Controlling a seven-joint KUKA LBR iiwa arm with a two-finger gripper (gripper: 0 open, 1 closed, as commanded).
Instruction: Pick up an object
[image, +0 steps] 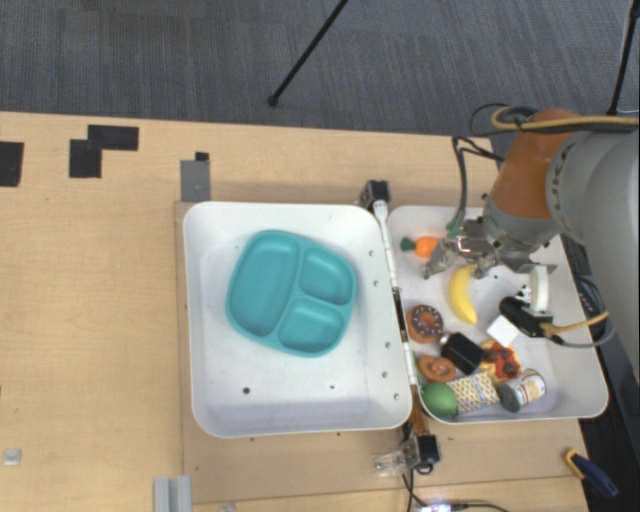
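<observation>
The right bin (590, 395) holds several small objects. A yellow banana (462, 297) lies near its middle, with a small orange carrot (427, 245) towards the back left. My gripper (462, 262) hangs low over the banana's far end, and its fingers stand apart on either side of that tip. Nothing is lifted between them. In front of the banana lie a chocolate donut (426, 321), a black block (462, 352) and a green apple (438, 400).
A teal divided plate (291, 291) lies in the left bin (215, 400). In the right bin's front corner are a patterned box (476, 391), a small can (526, 386) and a brown round piece (435, 368). The arm's grey body covers the bin's right side.
</observation>
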